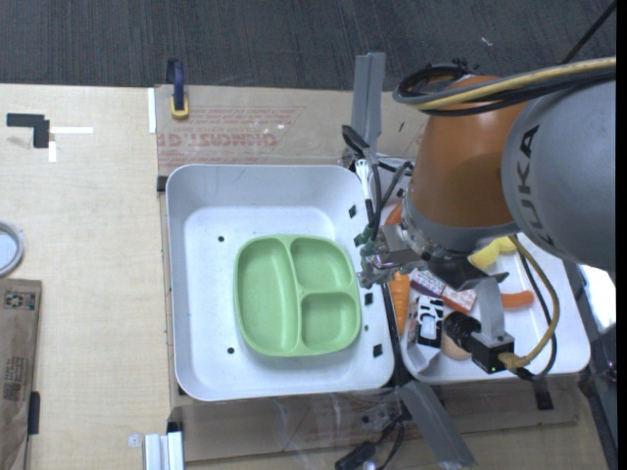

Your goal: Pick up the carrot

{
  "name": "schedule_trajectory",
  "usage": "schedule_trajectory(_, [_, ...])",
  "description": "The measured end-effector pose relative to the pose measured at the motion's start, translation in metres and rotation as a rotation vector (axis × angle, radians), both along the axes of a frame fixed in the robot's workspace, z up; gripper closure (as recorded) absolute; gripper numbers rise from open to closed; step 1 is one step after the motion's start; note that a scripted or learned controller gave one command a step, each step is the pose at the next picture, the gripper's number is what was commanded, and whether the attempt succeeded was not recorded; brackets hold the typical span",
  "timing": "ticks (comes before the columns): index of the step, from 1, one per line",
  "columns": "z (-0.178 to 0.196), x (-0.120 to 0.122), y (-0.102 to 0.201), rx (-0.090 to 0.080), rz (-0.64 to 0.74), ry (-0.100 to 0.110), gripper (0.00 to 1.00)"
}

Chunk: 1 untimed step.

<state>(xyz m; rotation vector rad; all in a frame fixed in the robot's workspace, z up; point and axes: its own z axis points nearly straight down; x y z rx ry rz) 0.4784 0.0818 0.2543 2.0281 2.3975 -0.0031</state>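
A narrow orange piece that looks like the carrot (pixel 400 296) lies in the right bin (pixel 568 355), close to its left wall. The arm's wrist hangs low over that bin and covers most of it. My gripper (pixel 434 284) is under the wrist, just right of the carrot, and the arm's body hides most of it. Whether anything sits between its fingers is hidden.
The left bin (pixel 196 262) holds a green divided plate (pixel 297 295). In the right bin, a yellow item (pixel 487 254), another orange piece (pixel 520 300) and a black-and-white packet (pixel 428 319) crowd around the gripper. A blue-and-yellow clamp (pixel 176 88) sits on the bench at the back.
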Motion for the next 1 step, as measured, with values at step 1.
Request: schedule_trajectory(1, [0.0873, -0.0003, 0.0285, -0.001, -0.044, 0.002, 1.00])
